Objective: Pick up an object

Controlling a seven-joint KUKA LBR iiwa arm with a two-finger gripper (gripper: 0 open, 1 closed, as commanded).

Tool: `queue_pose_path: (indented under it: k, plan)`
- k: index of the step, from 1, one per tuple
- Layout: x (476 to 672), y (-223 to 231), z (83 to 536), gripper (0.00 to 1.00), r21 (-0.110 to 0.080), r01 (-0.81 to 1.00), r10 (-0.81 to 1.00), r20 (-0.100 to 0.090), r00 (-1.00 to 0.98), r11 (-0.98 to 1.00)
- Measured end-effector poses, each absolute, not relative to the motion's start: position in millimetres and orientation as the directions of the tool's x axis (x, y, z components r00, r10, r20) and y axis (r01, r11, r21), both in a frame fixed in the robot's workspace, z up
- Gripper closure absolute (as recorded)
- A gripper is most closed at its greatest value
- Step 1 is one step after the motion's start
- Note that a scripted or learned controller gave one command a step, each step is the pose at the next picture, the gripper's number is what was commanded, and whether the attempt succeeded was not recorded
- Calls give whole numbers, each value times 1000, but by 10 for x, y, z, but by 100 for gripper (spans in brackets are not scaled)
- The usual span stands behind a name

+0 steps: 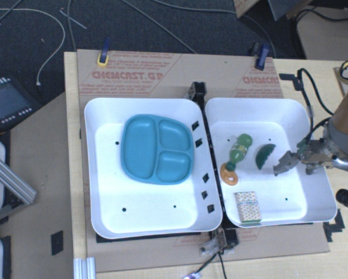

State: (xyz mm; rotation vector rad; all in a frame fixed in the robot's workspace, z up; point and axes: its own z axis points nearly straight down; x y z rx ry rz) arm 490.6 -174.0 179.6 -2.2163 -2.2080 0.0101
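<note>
In the right bin point(250, 106) lie a green bottle-shaped toy point(240, 147), a dark green wedge point(264, 155), an orange ring point(229, 177) and a small patterned box point(247, 206). My gripper point(283, 163) hangs low over the right half of this bin, just right of the green wedge and apart from it. I see nothing held in it. The arm comes in from the right edge.
The left bin point(104, 173) holds a blue divided plate point(157, 149). A black divider with clips point(204, 156) runs between the bins. Cables point(311, 103) hang by the right bin's far right corner. Bare bin floor lies right of the box.
</note>
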Motion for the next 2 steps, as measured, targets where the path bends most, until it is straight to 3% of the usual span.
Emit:
queue_pose_path:
  k: [1,2]
  plan:
    - [4938,-1739,1855,0,-1,1000,1000,1,0,0]
    - [4879,-1686,1243,0,-8,1000,1000,4,1,-1]
